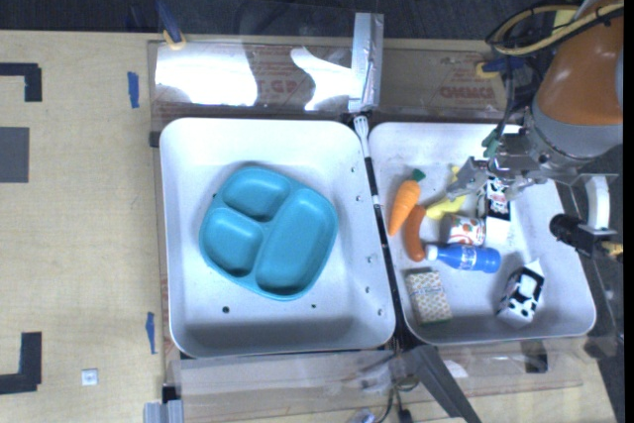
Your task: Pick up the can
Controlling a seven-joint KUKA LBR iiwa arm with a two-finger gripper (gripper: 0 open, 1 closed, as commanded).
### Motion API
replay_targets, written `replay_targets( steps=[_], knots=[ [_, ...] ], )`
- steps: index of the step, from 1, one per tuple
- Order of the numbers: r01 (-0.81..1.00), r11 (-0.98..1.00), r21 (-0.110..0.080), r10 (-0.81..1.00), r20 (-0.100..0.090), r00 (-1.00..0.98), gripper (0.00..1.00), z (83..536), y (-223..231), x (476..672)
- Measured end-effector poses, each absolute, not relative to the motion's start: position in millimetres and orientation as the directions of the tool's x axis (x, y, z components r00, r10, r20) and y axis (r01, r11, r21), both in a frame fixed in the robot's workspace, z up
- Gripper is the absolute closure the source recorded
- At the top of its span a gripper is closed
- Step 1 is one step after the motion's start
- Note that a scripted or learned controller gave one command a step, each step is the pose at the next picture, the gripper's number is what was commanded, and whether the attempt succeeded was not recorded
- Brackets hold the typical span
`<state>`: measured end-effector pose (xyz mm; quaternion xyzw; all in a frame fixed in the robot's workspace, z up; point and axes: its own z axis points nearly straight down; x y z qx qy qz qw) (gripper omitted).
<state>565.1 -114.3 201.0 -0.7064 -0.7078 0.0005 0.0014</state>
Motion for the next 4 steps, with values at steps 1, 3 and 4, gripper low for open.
replay_targets(
  steps=[1,3,4],
  knots=[
    [0.974,0.228,0.002,0.974,0.000,-0.228,0.00,386,12,554.4],
    [0.891,-0.453,0.001,0.891,0.001,0.453,0.00,434,174,498.8],
    [0.822,-0.569,0.001,0.822,0.002,0.569,0.00,434,225,509.8]
  ],
)
